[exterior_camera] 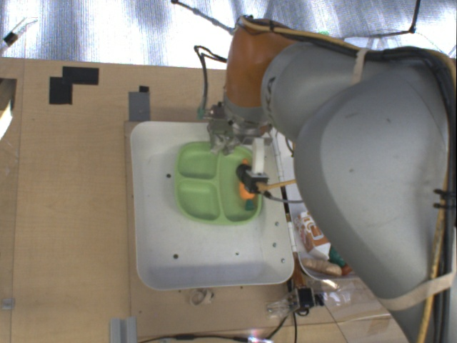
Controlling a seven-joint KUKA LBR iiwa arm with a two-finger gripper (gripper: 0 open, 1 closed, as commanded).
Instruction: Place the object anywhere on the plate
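Grey arm (371,170) bulk sits closest to my camera and covers the right of the view, its orange band (250,63) above the wrist. Below that band the gripper (227,140) hangs over the far rim of the green plate (201,195). From here I cannot tell how far it is open, whether it touches the rim, or whether anything is in it.

Just beside it, toward the arm, the orange object (247,190) lies in the plate's long compartment on the arm side, with a bit of green at its near end. The two smaller compartments beside it are bare.

That plate rests in the white bin (157,249) on the bench (64,213). Past the bin's arm-side wall I see a printed packet (311,232), brown and white; its writing is too small for me to read.
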